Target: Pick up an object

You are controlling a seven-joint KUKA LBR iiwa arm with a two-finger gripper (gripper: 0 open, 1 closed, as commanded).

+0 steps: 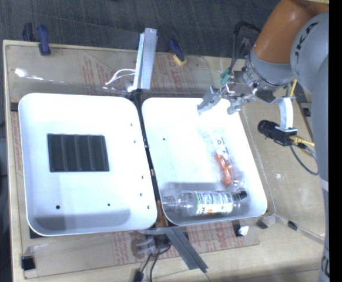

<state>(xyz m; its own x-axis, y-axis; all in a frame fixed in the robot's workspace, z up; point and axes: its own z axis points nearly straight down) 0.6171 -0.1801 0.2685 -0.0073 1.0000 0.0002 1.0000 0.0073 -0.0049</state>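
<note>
While the gripper (pixel 222 102) hangs over the far edge of the right bin (pixel 177 122), its two fingers stand spread apart with nothing between them. Grey arm (pixel 312 51) and its orange band (pixel 280 31) come in from the right.

A clear plastic bottle (pixel 205 202) lies on its side along the near wall of the right bin. It has a white label with dark print around its middle and a dark cap at its right end, close to the bin's near right corner. Just beyond the bottle's cap end lies a clear bag (pixel 223 157), running from mid-bin toward the near right corner. Something orange shows through its lower part, and dark marks show on its upper part. Bag and bottle are well apart from the gripper.

On the floor of the left bin (pixel 77 198) lies a dark ribbed rectangle (pixel 78 153), flat, left of centre.
</note>
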